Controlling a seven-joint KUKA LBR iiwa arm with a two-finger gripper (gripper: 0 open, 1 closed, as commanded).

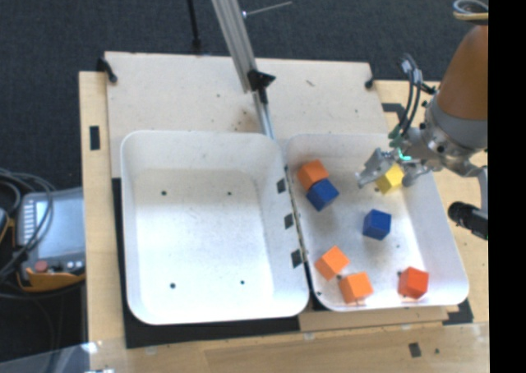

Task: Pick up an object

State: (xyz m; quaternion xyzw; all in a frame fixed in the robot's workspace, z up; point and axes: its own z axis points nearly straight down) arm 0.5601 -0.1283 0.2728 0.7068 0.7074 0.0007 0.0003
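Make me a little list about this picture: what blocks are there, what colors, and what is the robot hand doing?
bins: left bin; right bin
blocks in right bin: four orange blocks; two blue blocks
yellow block: between the fingers of the gripper
gripper place: above the right bin's far side

Matt white plastic bins [205, 149], speckled wooden bench [181, 92]

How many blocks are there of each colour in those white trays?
Orange blocks: 4
Blue blocks: 2
Yellow block: 1, between the fingers of the gripper
Total: 7 blocks, all in the right bin
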